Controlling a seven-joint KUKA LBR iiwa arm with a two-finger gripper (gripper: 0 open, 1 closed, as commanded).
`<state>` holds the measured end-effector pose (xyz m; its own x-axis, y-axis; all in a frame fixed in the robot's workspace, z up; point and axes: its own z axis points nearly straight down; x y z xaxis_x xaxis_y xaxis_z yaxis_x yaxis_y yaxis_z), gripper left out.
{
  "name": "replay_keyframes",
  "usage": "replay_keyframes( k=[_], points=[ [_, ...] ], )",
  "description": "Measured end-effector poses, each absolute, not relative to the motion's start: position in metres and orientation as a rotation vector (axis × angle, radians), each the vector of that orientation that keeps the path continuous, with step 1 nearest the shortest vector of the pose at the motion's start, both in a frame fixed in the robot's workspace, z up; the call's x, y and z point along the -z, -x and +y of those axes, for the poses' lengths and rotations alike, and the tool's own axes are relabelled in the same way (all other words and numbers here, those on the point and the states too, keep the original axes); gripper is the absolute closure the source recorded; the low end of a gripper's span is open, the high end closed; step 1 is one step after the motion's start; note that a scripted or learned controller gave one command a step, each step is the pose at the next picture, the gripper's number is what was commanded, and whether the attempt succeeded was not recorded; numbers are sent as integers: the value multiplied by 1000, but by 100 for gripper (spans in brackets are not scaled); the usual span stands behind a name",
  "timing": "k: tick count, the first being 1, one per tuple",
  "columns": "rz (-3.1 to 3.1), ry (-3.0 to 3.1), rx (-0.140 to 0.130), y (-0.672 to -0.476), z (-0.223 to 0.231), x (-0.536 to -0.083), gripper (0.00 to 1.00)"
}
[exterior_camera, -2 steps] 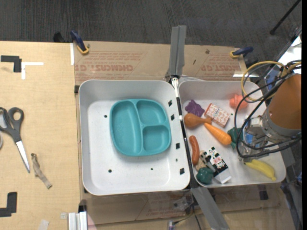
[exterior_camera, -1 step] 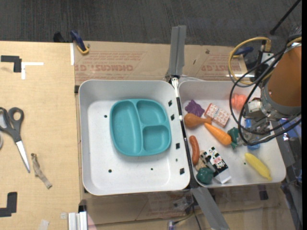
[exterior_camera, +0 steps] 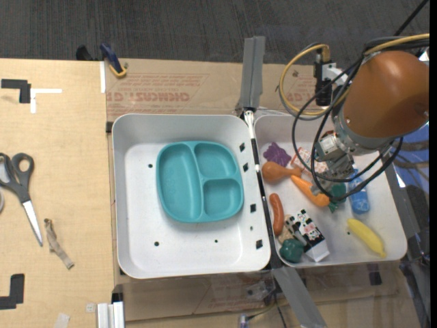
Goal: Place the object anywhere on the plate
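Camera view: hand (exterior_camera: 326,177) directly above the orange carrot (exterior_camera: 311,188), grip state impossible to tell.

The gripper (exterior_camera: 329,178) sits low over the right bin (exterior_camera: 392,203), but the wrist housing and cables cover its fingers. The arm (exterior_camera: 386,94) runs out past the right edge. It hides the bin's far right corner and part of the blue object (exterior_camera: 359,201). The purple toy (exterior_camera: 276,152) is partly tucked behind the orange piece (exterior_camera: 273,173); shape unclear. The carrot's (exterior_camera: 311,190) right end disappears under the gripper. The scissors (exterior_camera: 20,190) are clipped at the left edge. The black-and-white item (exterior_camera: 305,229) is too small to identify.
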<state>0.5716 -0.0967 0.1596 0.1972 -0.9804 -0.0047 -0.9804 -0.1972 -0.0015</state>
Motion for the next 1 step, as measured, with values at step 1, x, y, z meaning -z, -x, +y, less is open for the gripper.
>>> replay_keyframes(
  k=[1],
  points=[
    [1821,2555,-4,-586,-6,-191,100]
  ],
)
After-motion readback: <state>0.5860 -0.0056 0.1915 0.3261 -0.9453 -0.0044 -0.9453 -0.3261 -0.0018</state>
